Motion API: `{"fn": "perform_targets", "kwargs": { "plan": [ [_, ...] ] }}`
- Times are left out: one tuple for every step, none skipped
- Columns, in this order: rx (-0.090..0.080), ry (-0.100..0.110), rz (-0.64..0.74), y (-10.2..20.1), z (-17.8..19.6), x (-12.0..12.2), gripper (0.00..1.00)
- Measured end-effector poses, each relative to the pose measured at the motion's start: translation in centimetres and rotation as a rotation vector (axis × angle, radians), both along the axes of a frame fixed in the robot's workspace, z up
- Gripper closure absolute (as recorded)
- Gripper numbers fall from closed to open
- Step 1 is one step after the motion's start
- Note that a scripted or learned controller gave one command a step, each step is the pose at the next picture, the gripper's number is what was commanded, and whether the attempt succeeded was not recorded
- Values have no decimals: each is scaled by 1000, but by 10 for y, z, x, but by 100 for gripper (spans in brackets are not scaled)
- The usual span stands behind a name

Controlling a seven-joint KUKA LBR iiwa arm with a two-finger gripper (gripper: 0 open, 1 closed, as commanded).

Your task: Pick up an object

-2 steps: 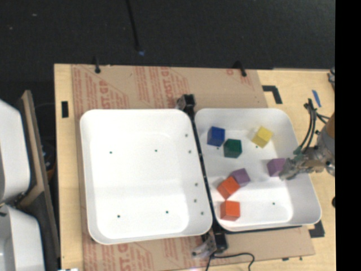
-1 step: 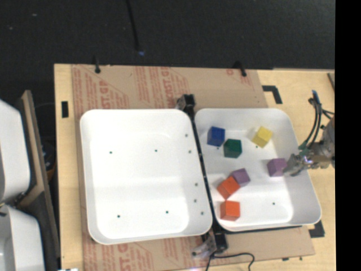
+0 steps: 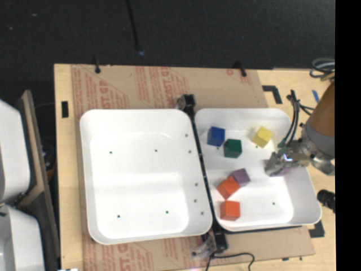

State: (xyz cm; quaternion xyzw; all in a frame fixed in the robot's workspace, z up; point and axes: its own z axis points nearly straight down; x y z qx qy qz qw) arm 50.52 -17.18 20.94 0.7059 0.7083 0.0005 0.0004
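The right bin (image 3: 282, 216) holds several small cubes: a blue one (image 3: 216, 136), a green one (image 3: 232, 148), a yellow one (image 3: 262, 136), a purple one (image 3: 241, 176) and two orange ones (image 3: 228, 187) (image 3: 230, 209). My gripper (image 3: 276, 165) is low over the right side of this bin, to the right of the purple cube and below the yellow one. A hint of purple shows right at the gripper's tip, too blurred to tell what it is.
The left bin (image 3: 90, 151) lies beside the right one on a cardboard-covered bench (image 3: 141, 89). A black clip (image 3: 186, 101) sits at the bins' far junction and another (image 3: 211, 243) at the near one. Cables (image 3: 293, 114) hang by the arm.
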Motion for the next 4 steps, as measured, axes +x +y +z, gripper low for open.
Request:
{"fn": "perform_targets", "kwargs": {
  "plan": [
    [1,0,2,62,4,7,100],
    [1,0,1,115,3,6,100],
    [1,1,0,162,1,18,100],
    [1,0,2,219,18,19,100]
  ]
}}
